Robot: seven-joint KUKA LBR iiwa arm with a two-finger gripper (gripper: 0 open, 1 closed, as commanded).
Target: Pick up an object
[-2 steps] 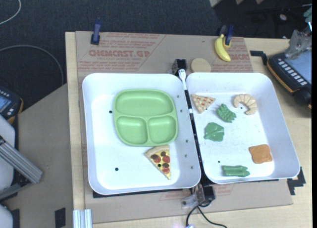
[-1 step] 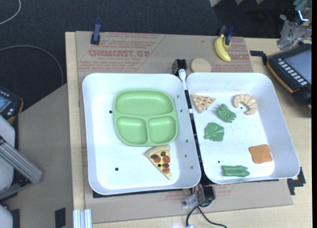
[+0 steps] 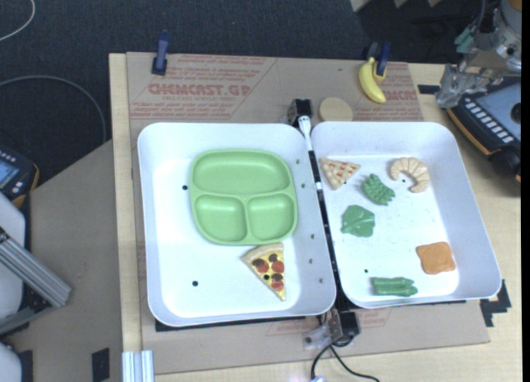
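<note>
Green plate (image 3: 244,194) and a pizza slice (image 3: 269,269) just beside it lie in the left bin (image 3: 159,239); a croissant (image 3: 411,173) and greens (image 3: 358,221) lie in the right bin (image 3: 470,231). Off past that bin's far corner hangs the gripper (image 3: 465,82), well apart from everything, and I cannot tell whether it is open or closed

One fixed camera looks down from above on the flat brown cardboard-topped counter (image 3: 248,74), at a slant, far enough back to take in both shallow white plastic bins (image 3: 157,206) side by side. The counter's far edge lies toward the top of the view, its near edge toward the bottom. Dark carpeted floor (image 3: 99,7) shows beyond the far edge and left corner.
</note>
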